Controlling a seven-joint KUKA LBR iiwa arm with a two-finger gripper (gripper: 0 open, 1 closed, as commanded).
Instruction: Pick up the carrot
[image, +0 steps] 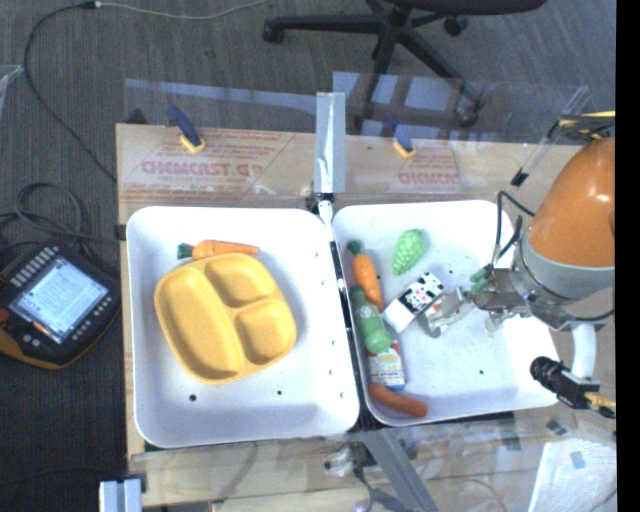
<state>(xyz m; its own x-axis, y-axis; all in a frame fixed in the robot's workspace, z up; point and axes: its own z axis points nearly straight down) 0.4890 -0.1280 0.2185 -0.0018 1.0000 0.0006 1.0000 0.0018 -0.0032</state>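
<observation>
Step in hand, judged: approach, ahead of any grasp. Nothing seen clamped in the gripper (438, 314); open or closed, cannot tell from this angle.

Located in the right bin (470, 385): carrot (366, 279), orange with a green top, close to the wall shared with the left bin (150, 400), tip towards the near side. Just below it, almost end to end, a green bottle (374, 328). Right of it, a white spotted block (422, 292), sitting between carrot and gripper. Further back, a green leafy toy (408, 250). At the near edge, a reddish sausage-shaped piece (398, 402).

Also noted: second carrot (228, 248) in the left bin, lying crosswise against the far rim of a yellow divided plate (225, 315). Which of the two is meant, not settled by the task; nearer one assumed, given the gripper low in the right bin, well apart from the left one.

Gripper placed right of the block, near but apart from the carrot. Arm (575, 220) reaching in from the right, orange band prominent.

Next move, as judged: shift left past or over the block, line up across the carrot's narrow width, descend, close. Needs care with the bin wall on one side and the bottle just below; little room for a wide approach. Risk of nudging the block into the carrot on the way across.
</observation>
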